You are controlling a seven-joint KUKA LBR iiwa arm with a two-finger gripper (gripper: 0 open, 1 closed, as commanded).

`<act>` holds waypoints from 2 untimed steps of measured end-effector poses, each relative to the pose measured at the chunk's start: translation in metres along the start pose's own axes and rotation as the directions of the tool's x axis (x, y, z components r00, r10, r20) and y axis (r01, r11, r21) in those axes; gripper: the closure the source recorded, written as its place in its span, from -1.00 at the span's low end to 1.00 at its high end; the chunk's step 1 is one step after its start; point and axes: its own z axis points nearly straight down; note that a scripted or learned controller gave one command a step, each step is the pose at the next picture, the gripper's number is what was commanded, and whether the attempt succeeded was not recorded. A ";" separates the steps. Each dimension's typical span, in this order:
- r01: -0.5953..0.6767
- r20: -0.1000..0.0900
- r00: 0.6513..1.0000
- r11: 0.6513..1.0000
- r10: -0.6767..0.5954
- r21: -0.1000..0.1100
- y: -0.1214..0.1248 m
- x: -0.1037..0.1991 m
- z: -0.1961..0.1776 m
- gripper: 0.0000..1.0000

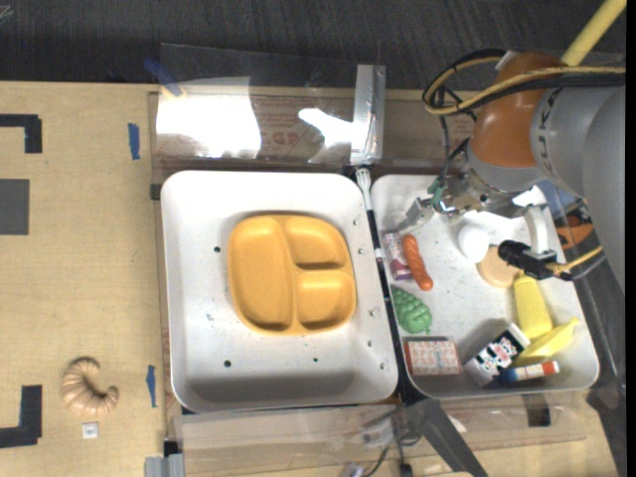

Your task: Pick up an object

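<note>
The bench (70, 266) is seen from above, tan, with black marks along its left edge and blue tape bits near the bins. Two white bins are set side by side on it. The left bin (189, 266) is taken up mostly by a yellow tray (292, 271) with three compartments, lying flat near its middle.

The arm (556, 117) is seen entering from the right, grey with an orange band, cables looped over it, and it is held above the upper part of the right bin (452, 296). The gripper (444, 199) is seen low over that bin's upper left area, near a white ball (471, 238); whether it is open or closed cannot be told, and nothing can be seen held in it.

The objects to be picked are scattered in the right bin. A yellow bottle (532, 306) is laid along the right side, with a tan disc (494, 269) just above it. A carrot (416, 263) is laid at a slant near the left wall, and a green toy (411, 310) just below it. A patterned card (431, 355) is set near the front wall, a black-and-white box (496, 355) beside it, and a marker (531, 370) at the front right.

A pink curled toy (87, 387) is left on the bench outside the bins, at lower left.
</note>
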 end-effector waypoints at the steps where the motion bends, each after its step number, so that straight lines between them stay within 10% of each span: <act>1: 0.094 -0.005 0.996 0.996 -0.094 0.008 0.009 0.027 -0.096 -1.00; 2: 0.172 -0.009 0.985 0.985 -0.172 0.020 -0.020 -0.009 -0.006 -1.00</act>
